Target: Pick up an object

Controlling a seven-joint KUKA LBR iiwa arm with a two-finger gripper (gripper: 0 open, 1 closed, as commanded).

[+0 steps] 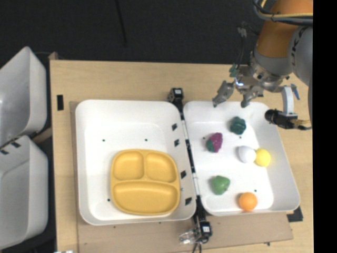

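hovering above the far edge of the right bin (274,191), the hand (234,99) has its two fingers spread wide with nothing between them. the task's things all lie in that bin: a dark green piece (237,125) nearest the hand, a purple and green piece (214,142) toward the divider, a white ball (245,154) touching a yellow ball (263,157), a green piece (220,184) nearer the front, and an orange ball (247,201) close to the front wall. the left bin (92,141) holds a yellow divided tray (145,183), which is no easy grasp.

the step in hand looks like choosing a target and lining up over it. the dark green piece seems the best pick: it is close to the hand and stands apart from its neighbours, so the fingers can straddle it without nudging anything. the white and yellow pair is a poorer choice, since one finger would likely wedge between them or push one away. to do this well, centre the open fingers over the chosen piece, come straight down, and close only once the fingertips are below its widest part, as these rounded things will probably roll or squirt out of a shallow pinch.
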